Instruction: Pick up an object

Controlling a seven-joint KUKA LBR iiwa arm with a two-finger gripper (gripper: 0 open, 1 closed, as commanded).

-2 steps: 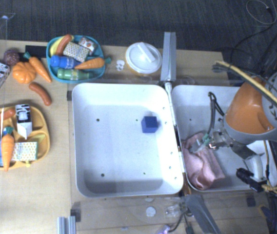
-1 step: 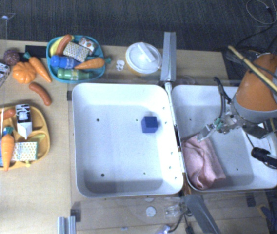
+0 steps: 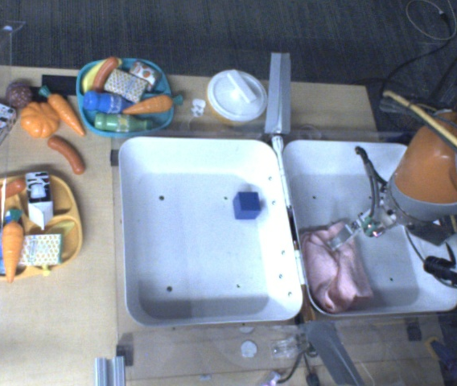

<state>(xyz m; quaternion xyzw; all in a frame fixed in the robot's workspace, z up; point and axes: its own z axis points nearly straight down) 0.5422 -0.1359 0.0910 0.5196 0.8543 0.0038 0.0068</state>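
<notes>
A small blue cube (image 3: 247, 204) sits in the left white bin (image 3: 172, 296), right of its middle. A crumpled pink cloth (image 3: 337, 273) lies in the right white bin (image 3: 397, 292), against its left wall at the front. My gripper (image 3: 349, 233) reaches in from the right and is down at the cloth's upper edge, touching or just above it. The grey arm with its orange band (image 3: 428, 171) hangs over the right half of that bin. Nothing is visibly lifted.
On the bench to the left stand a yellow plate (image 3: 69, 240) and a blue bowl (image 3: 164, 119) of toy food, with loose toy vegetables (image 3: 51, 123) nearby. A white lidded container (image 3: 236, 95) sits behind the bins. Cables trail at the right.
</notes>
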